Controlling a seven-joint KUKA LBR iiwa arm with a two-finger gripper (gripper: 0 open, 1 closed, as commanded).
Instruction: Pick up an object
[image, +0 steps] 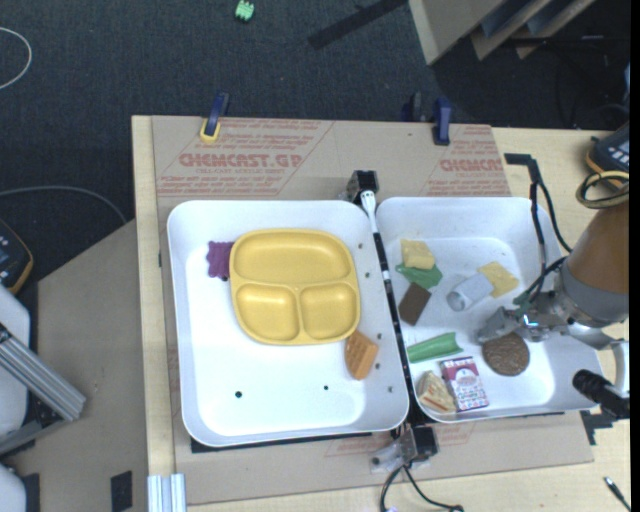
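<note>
The right bin (520, 215) holds several small items. Among them are two pale yellow blocks (418, 253) (498, 277), a grey cylinder (468, 292), a dark brown bar (413, 301) and a green pod (433, 347). Also in it are a round brown patty (506, 355), a red and white packet (465, 384) and a sandwich wedge (435, 393). My gripper (508, 326) reaches in from the right and hovers low, just above the patty's upper edge and right of the grey cylinder. Nothing is visibly held.
In the left bin (190, 330) lies a yellow divided tray (296, 283), with a purple item (218, 259) at its left and a tan bread piece (361, 355) near the divider. Cables (540, 215) run along the right bin's far right rim.
</note>
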